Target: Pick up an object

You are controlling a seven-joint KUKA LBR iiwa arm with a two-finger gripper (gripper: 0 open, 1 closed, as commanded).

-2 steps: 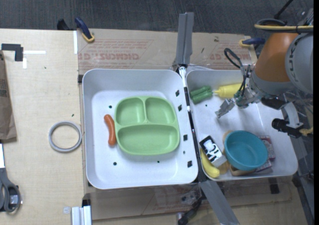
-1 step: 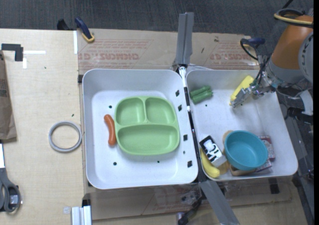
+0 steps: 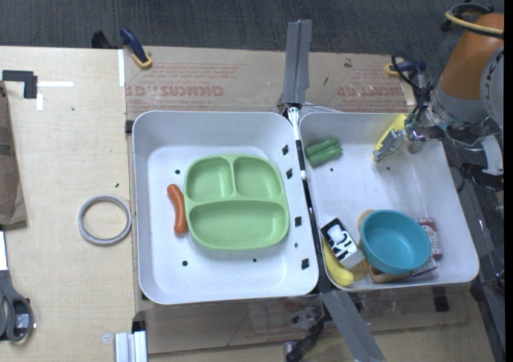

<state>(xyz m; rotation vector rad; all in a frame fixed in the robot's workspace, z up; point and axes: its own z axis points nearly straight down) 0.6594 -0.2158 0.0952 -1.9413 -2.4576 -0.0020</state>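
Observation:
My gripper (image 3: 390,142) hangs over the back of the right bin (image 3: 449,192), reaching in from the upper right. A small yellow object (image 3: 393,130) sits right at its tip; whether it is gripped is unclear. Also in the right bin are a green ridged piece (image 3: 323,151) at the back left, a blue bowl (image 3: 393,242) at the front, a black-and-white box (image 3: 341,242) and a yellow banana (image 3: 340,272). The left bin (image 3: 152,192) holds a green divided plate (image 3: 236,202) with an orange sausage (image 3: 178,208) beside it.
A reddish packet (image 3: 431,239) lies under the bowl's right side. On the bench left of the bins lie a grey tape ring (image 3: 104,219), scissors (image 3: 12,316) and a brown bag (image 3: 10,168). A grey post (image 3: 297,60) stands behind the divider between the bins.

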